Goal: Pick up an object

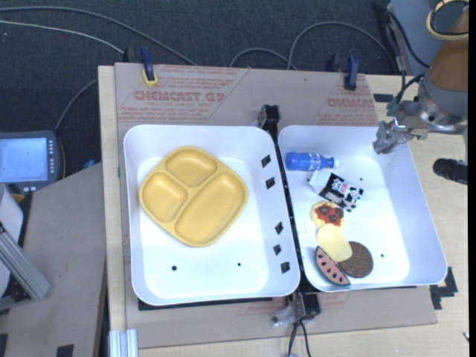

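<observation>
The right bin (401, 222) holds several small objects. A blue bottle (309, 161) lies on its side near the far left corner. Below it sit a black-and-white spotted toy (342, 190), a round pizza-like piece (328, 214), a pale yellow piece (335, 245), a brown disc (360, 259) and a watermelon slice (329, 267). My gripper (385, 137) hangs over the bin's far right rim, well to the right of the bottle and apart from every object. I see nothing held in it.
A yellow divided plate (193, 195) lies in the left bin (149, 266). Black clips (281, 222) line the divider between the bins. Blue clamps (148, 69) hold the bench board at the back. A small screen (26, 157) stands off the bench at the left.
</observation>
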Controlling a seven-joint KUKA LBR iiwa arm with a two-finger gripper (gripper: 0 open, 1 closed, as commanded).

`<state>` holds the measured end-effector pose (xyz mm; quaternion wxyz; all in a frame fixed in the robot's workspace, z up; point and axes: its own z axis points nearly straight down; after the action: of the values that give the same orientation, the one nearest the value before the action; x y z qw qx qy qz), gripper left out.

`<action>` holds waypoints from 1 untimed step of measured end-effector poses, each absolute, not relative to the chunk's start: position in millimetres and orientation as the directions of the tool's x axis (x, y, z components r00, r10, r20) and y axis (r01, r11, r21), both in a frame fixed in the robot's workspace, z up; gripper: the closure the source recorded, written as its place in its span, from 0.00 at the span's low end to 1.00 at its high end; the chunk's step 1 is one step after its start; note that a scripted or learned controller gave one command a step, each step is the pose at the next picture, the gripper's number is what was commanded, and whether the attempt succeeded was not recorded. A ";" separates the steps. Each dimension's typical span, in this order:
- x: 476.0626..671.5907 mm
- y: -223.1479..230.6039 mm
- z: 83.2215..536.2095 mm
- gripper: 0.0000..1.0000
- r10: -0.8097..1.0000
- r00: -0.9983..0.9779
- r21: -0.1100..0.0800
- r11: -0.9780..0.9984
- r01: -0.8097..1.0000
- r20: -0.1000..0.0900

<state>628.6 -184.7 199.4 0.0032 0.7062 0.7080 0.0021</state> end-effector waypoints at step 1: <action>628.7 -180.4 245.1 1.00 1.000 -0.002 0.007 0.002 1.000 -0.002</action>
<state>628.7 -180.4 245.1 0.0032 0.7063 0.7079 0.0020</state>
